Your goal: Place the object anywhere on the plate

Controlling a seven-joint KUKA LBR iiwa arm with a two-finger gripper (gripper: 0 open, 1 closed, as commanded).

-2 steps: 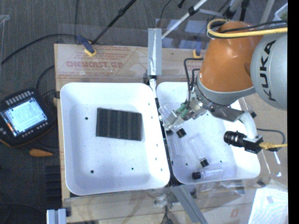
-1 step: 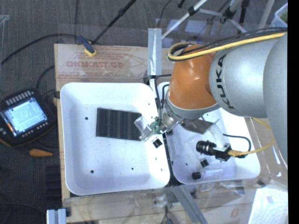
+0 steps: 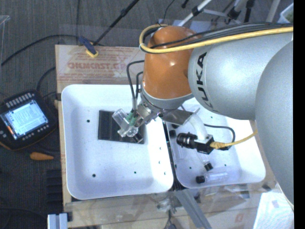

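One fixed overhead camera looks slantwise onto both bins (image 3: 81, 161).

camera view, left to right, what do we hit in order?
handheld controller → left bin → black plate → gripper, over the plate's right part → right bin → clear tube

Left bin (image 3: 81, 147): white, speckled with dark dots
Plate (image 3: 107, 125): plain black
Arm (image 3: 228, 80): grey, banded in orange
Board (image 3: 95, 66): tan, printed red
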